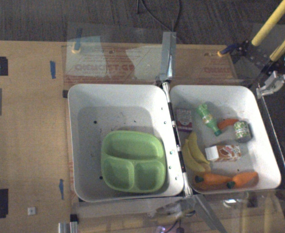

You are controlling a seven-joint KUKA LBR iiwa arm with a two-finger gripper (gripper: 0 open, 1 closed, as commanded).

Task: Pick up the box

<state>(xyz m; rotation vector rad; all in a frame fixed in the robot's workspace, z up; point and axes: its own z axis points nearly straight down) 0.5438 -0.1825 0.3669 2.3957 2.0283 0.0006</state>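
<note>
You see two white bins side by side: the left bin holds a green divided tray. The right bin holds bananas, carrots, a green bottle and a can. The box lies against that bin's left wall, just left of the bottle; you cannot tell the claw's state.

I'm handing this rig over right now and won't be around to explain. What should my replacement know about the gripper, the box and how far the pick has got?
Gripper: I can't report its state from this view.
Box: small, reddish and white, lying against the left wall of the right bin, near the divider.
Close by: green bottle, can, bananas, carrots and a small carton.
Left bin: holds a green divided tray.
Done: nothing; the box is not lifted.
Left: reach in, grasp the box, raise it.
</note>
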